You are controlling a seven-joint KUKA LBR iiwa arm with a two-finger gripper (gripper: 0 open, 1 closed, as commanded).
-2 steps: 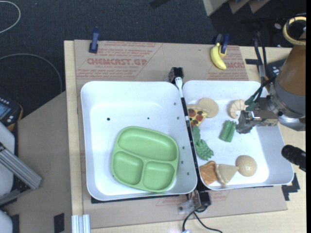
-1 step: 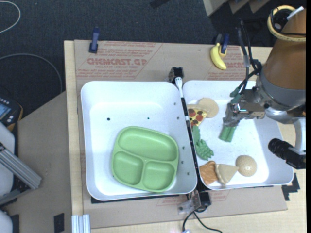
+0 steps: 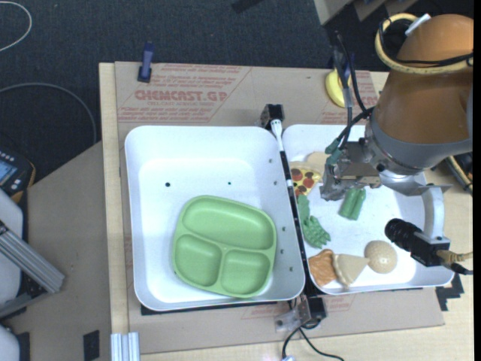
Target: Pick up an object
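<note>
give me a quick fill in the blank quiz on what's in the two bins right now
1. The green divided plate lies in the ____ bin of the camera view.
2. The divided plate has ____ compartments.
3. The pizza slice toy lies in the ____ bin.
4. The pincer hangs over a ____ cylinder-shaped toy.

Missing words: left; three; right; green

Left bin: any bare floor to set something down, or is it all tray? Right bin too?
Left bin: bare floor behind the green tray, up to the far wall. Right bin: crowded; pizza slice, green toys and bread pieces along the divider and front, the gripper above.
</note>
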